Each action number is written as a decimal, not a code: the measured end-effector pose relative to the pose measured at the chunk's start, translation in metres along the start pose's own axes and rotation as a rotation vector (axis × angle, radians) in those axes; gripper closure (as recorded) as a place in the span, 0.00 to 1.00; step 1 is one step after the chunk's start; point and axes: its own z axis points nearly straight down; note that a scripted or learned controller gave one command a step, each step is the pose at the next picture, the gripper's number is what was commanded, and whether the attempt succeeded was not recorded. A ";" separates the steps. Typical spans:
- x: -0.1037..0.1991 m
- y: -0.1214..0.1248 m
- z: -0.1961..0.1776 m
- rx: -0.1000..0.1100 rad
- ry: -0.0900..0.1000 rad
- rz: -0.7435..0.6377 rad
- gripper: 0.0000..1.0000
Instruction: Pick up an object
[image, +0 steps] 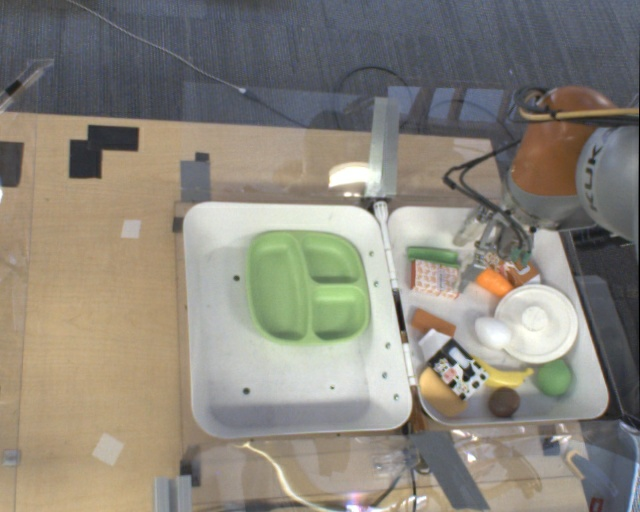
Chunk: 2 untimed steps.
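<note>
The likeliest target is the orange object (492, 282), which lies near the top of the right bin (585, 300), just under and beside the tool (492, 243). Nothing shows between the fingers, and whether they are spread or pressed together cannot be told from this slanted view — the metal parts blur into the clutter below them. The orange object appears to rest on the bin floor, so the pick does not look done yet; closing on something and lifting it clear are both left.

Around it the right bin is crowded. A patterned red-and-white packet (436, 279) lies just to its left with a green stick-like item (432, 256) above that, and a white bowl (538, 322) sits just below, with a white egg-shaped piece (491, 332) touching its left side. Lower down are a brown block (432, 321), a black-and-white patterned box (458, 368), a yellow banana (505, 377), a dark round item (504, 402) and a green ball (553, 378). With neighbours this close, a grasp could easily catch the wrong thing or slip.

The left bin (215, 320) holds a green divided tray (307, 286) — well apart from the tool. The arm (560, 150) reaches in from the right, above the pale wooden counter (90, 330).
</note>
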 end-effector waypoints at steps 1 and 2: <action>0.029 -0.075 -0.002 -0.007 -0.025 0.046 0.00; 0.037 -0.004 -0.002 -0.012 -0.027 0.240 0.00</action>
